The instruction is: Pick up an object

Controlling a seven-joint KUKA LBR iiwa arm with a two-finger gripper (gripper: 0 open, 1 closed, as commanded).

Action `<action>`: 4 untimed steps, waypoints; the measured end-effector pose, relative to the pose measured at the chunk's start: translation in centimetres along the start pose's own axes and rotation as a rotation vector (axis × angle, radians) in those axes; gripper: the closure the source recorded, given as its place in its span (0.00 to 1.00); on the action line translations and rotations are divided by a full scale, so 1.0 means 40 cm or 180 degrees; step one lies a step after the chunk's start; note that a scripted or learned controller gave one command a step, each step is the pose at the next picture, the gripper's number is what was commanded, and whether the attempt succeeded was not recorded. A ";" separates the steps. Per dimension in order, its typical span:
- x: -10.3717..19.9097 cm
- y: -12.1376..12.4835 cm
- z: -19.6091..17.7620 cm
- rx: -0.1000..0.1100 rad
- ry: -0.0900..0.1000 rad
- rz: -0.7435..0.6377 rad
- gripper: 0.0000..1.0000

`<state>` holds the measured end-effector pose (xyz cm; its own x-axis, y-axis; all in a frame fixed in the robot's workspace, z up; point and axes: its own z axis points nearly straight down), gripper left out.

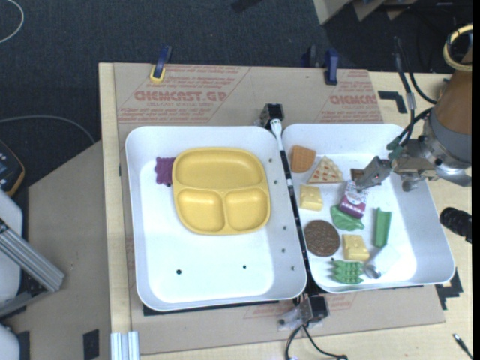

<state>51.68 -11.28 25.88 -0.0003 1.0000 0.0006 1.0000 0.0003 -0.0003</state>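
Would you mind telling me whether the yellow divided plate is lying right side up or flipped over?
Right side up: the yellow divided plate in the left bin shows its three hollow compartments facing the camera.

A single fixed camera looks down from above the bench (112, 201) at a slant, set far enough back to take in both white bins whole, the left bin (150, 223) and the right bin (420, 253) side by side, plus dark floor beyond the far edge. The bench's near edge runs along the bottom of the view, and the arm (450, 126) enters from the right.
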 end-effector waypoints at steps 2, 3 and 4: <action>0.012 -0.007 0.223 0.0024 0.0007 0.0002 0.00; 0.020 -0.008 0.382 0.0026 0.0007 0.0002 0.00; 0.021 -0.004 0.429 -0.0002 0.0007 0.0003 0.00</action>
<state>51.51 -10.41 8.70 0.0008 1.0000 0.0028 1.0000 -0.0008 0.0004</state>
